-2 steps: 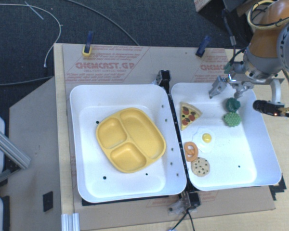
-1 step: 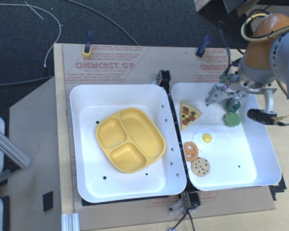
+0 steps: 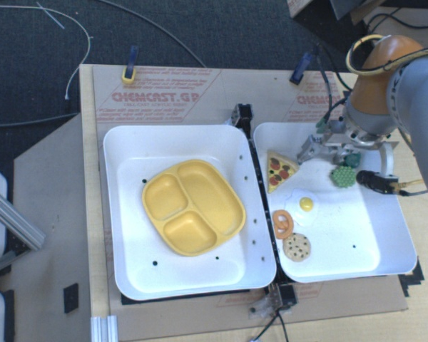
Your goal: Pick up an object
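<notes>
Gripper [image 3: 340,161] hovers right over the green broccoli toy [image 3: 344,176], grip state hard to tell; looks light and bumpy, best pinched across its crown.

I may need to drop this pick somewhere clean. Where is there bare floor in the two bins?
Right bin: bare floor to the camera's right of the cookie and fried egg, below the gripper. Its left edge is crowded: pizza slice, pretzel. Left bin: only margins around the yellow tray.

Yellow divided tray [image 3: 192,205] on white bin [image 3: 121,155]; red-dotted pizza slice [image 3: 279,169]; green broccoli [image 3: 344,177]; white egg, yellow yolk [image 3: 304,206]; brown speckled cookie [image 3: 297,247]; orange pretzel [image 3: 282,223].
</notes>
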Controlling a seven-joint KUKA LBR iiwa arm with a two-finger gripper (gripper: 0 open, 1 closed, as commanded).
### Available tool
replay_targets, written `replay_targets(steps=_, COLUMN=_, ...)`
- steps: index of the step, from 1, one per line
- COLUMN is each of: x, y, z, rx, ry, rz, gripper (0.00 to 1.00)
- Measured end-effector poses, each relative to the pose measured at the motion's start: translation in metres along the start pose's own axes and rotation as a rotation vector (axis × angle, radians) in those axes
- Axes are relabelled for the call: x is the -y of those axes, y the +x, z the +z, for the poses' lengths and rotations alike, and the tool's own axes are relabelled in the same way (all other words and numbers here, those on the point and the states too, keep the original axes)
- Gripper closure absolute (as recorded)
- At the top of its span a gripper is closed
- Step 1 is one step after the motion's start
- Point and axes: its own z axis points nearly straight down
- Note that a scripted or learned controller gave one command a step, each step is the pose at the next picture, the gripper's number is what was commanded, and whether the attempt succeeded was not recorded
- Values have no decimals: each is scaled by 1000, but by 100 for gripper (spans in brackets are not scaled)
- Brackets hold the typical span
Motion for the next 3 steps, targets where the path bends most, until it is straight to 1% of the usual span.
replay_targets(steps=1, x=-2, y=0, z=-14, rx=0, ry=-5, rz=-1, gripper=100)
replay_targets(steps=2, x=-2, y=11, z=-65, rx=2, ry=-10, rz=0, gripper=100)
replay_targets(steps=3, x=0, y=6, z=-128, rx=2, ry=-9, rz=1, gripper=100)
